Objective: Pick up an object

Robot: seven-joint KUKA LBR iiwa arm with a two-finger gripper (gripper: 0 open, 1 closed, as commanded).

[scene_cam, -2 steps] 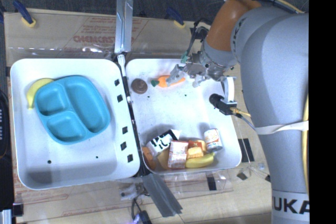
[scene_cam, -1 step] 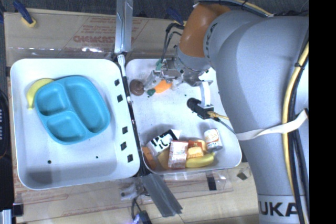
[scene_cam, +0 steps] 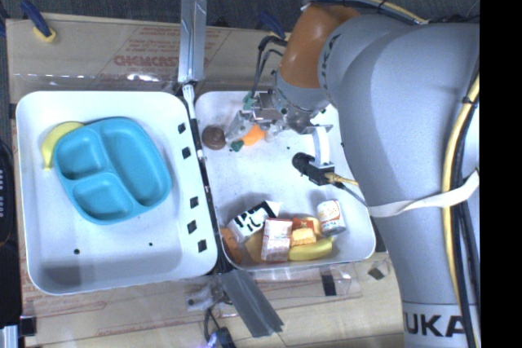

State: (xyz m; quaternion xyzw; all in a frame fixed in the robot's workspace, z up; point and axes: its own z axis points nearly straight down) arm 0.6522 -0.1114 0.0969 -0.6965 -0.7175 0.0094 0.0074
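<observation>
Gripper [scene_cam: 259, 112] low in right bin [scene_cam: 359, 236], over toy carrot [scene_cam: 249, 136]; can't tell its state, nor whether carrot is held. Brown ball [scene_cam: 214, 137] sits just left of carrot. Risk: off-center grasp, carrot slips or ball gets knocked.

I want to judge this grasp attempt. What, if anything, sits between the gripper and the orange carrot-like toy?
Nothing visible does. The gripper hangs right at the orange carrot-like toy in the right bin; the brown ball lies off to its left.

Even, soft light; slight blur.
</observation>
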